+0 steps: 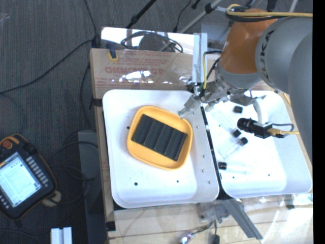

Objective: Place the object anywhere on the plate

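A yellow plate [159, 137] sits tilted in the left white bin [152, 187] on the bench, and a dark ridged block [160, 136] lies flat in the middle of the plate. The grey arm with its orange band [244, 44] reaches in from the right, and its claw [195, 101] hangs over the strip between the 2 bins, just beside the plate's upper right edge. I cannot tell how wide the claw is, and nothing shows in it.
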`<action>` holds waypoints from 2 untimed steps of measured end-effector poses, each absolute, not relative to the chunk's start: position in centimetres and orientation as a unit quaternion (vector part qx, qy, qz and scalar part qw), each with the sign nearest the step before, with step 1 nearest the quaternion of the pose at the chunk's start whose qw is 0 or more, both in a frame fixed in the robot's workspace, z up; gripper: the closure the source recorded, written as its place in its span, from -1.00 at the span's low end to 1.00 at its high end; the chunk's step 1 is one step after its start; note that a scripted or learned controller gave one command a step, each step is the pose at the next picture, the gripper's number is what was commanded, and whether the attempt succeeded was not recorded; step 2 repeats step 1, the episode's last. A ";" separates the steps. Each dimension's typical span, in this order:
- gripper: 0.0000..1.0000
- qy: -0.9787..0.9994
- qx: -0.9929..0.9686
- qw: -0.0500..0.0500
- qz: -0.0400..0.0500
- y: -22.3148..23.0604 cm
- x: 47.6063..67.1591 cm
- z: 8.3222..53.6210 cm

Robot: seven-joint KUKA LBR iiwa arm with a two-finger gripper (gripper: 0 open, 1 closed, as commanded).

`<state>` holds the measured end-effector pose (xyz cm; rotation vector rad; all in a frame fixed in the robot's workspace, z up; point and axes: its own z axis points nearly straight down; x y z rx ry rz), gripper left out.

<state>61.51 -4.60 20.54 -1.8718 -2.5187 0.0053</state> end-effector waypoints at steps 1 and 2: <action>-1.00 -0.803 -0.597 0.002 0.002 -4.6 61.5 20.5; -1.00 -0.803 -0.597 0.002 0.002 -4.6 61.5 20.5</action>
